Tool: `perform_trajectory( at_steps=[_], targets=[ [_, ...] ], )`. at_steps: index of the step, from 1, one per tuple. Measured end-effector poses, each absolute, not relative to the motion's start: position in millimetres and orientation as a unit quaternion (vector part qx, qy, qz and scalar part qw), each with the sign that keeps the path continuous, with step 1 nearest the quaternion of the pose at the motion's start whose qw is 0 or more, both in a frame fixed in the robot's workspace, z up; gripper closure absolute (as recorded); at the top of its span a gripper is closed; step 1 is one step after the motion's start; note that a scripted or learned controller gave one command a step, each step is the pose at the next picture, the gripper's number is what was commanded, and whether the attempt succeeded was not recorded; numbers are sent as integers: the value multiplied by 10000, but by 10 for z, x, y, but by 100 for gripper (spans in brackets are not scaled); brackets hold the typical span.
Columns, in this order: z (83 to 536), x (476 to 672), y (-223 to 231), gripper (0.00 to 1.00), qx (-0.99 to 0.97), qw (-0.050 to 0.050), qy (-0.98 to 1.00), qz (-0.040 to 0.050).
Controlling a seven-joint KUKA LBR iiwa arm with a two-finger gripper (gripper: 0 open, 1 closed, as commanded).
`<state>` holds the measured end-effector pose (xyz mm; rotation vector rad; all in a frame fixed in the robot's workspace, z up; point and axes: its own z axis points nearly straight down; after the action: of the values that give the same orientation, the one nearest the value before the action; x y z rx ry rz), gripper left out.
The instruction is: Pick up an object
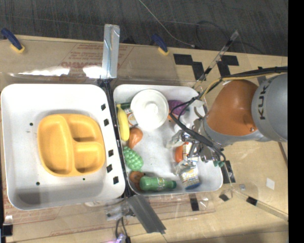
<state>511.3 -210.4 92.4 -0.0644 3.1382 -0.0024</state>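
Orange band of the grey arm hangs over the right white bin (142, 184). Gripper (185, 153) low among clutter, at a small orange-red object (178, 153) in the bin's right half. Grip state: cannot tell. Step, by my reading: descent onto a pick; next calls for a secure close, then a straight lift. Object's long axis appears near-vertical in view; which end leads is unclear.

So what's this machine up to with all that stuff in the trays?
A grey and orange robot arm reaches into the right bin, which holds toy food: a white bowl, a banana, green grapes and a green bottle. Its gripper is low among the items near an orange piece. The left bin holds a yellow divided tray.
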Motion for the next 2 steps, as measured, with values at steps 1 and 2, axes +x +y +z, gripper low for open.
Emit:
perform_trajectory(
  at_steps=[1, 2],
  targets=[
    [923, 4996, -1882, 0, 989, 1, 9951, 6],
    [1029, 5015, -1871, 100, 954, 14, 9954, 3]
  ],
)
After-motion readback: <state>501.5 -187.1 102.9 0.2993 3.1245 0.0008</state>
